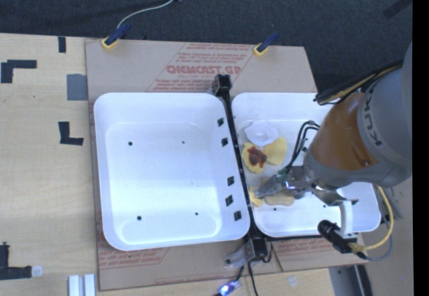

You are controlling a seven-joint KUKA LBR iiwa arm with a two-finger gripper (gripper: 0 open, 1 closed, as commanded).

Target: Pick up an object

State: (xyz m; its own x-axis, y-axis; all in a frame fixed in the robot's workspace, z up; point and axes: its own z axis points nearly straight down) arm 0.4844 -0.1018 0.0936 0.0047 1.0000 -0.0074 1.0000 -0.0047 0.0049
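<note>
Beside pincer [263,189] in rt bin [348,217]: tan obj [279,200], long axis left-right.

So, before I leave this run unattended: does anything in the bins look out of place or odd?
Nothing is spilled or damaged. The objects, a yellow-and-red item, a clear piece and a pale one, all crowd the right bin by the divider, where the gripper is working.
</note>
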